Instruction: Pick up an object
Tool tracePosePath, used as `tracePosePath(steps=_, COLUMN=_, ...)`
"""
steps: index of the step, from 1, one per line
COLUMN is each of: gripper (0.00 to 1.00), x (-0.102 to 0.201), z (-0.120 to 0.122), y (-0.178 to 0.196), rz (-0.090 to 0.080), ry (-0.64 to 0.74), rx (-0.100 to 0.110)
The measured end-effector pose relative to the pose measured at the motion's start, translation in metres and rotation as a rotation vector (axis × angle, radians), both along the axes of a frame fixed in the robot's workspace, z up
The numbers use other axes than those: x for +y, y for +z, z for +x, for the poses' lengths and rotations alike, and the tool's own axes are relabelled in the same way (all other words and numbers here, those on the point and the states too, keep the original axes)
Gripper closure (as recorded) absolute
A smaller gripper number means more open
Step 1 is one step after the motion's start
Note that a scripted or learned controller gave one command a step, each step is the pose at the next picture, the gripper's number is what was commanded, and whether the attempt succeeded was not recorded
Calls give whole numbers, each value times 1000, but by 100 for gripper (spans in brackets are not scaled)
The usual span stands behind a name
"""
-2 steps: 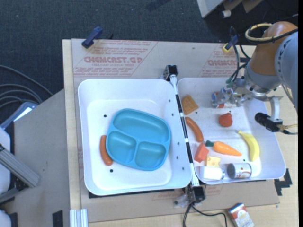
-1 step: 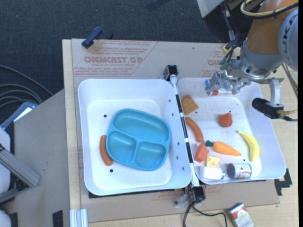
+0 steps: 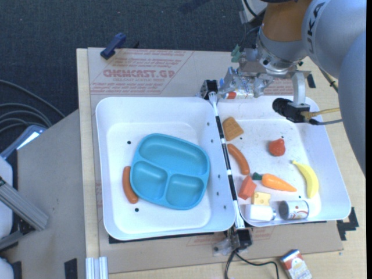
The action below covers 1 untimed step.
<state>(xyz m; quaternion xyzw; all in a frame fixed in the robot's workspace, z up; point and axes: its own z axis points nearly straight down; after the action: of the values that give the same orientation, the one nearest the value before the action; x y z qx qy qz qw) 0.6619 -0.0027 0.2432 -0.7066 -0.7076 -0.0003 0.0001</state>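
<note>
Bright, even overhead light. The white bins (image 3: 174, 225) look slightly washed out, with soft, short shadows. The arm (image 3: 343, 22) at the top right corner is blurred.

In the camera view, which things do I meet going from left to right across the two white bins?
Sausage → blue plate → toast → carrot → banana.

Both white bins (image 3: 110, 156) looked smooth matt plastic, the blue divided plate (image 3: 170, 172) at 9 o'clock glossy plastic, the bench board (image 3: 145, 71) at 12 o'clock dull printed cardboard, and the arm shell (image 3: 343, 34) satin grey.
</note>
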Motion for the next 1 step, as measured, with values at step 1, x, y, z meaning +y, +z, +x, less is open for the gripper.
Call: tracePosePath(steps=1, gripper=100, x=-38, z=-38, y=21, rz=0, ry=-2, rx=3)
